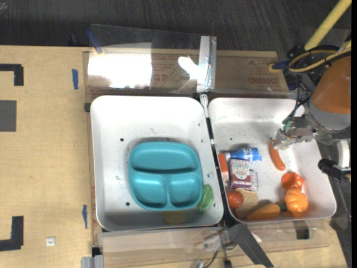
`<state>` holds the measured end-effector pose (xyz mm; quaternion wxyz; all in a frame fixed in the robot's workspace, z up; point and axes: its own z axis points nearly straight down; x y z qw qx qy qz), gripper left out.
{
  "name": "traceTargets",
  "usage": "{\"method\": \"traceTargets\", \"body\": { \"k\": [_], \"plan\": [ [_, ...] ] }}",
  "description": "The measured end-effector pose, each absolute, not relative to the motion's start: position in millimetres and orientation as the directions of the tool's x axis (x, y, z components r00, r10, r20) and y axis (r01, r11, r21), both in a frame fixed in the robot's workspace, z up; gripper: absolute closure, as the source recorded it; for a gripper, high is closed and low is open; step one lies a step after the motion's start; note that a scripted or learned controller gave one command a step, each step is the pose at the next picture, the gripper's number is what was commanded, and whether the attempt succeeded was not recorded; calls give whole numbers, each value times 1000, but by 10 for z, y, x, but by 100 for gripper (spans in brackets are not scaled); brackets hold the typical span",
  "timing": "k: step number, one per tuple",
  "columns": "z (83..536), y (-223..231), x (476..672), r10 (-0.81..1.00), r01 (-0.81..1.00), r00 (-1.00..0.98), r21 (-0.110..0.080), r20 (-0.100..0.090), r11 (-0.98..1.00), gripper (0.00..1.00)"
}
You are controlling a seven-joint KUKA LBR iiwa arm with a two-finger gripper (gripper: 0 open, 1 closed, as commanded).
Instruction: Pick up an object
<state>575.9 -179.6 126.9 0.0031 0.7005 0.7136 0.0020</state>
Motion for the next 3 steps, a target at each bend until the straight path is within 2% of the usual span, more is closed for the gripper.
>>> {"method": "traceTargets", "body": {
  "k": [1, 2, 3],
  "plan": [
    [1262, -1796, 5756, 1000, 1000, -19, 6, -1, 19, 0],
    [1370, -1802, 5766, 1000, 1000, -17, 10, -3, 17, 100],
    [1363, -1801, 5763, 1000, 1000, -17, 9, -2, 17, 0]
  ]
}}
